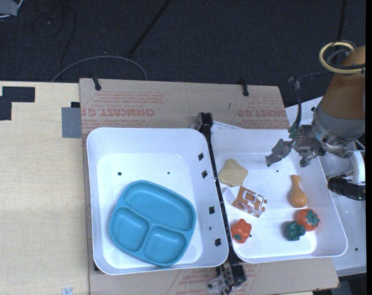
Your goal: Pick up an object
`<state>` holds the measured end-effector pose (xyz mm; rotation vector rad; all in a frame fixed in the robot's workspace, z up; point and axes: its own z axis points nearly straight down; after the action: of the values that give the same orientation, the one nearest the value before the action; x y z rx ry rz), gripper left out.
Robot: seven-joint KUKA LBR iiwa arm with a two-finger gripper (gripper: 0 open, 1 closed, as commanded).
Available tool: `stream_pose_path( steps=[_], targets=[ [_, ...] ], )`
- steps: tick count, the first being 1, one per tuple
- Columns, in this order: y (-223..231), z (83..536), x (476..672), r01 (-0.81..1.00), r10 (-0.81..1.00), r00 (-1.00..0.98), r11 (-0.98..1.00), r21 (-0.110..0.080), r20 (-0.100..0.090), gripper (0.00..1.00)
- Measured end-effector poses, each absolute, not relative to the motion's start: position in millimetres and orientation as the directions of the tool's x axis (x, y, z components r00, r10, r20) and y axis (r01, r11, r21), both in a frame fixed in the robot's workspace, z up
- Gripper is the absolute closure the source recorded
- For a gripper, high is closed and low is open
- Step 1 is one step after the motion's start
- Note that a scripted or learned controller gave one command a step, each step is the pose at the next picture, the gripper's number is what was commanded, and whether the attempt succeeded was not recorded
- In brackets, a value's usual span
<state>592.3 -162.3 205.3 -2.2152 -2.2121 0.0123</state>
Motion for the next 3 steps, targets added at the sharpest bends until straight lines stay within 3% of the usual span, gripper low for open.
stream_pose_path(
  steps=[1,3],
  targets=[
    [-162.5,211.8,595.1,1.000,1.000,0.000,0.000,-0.001,0.000,0.00],
    [-159.9,104.2,585.7,1.000,1.000,0.000,0.000,-0.009,0.003,0.00]
  ],
)
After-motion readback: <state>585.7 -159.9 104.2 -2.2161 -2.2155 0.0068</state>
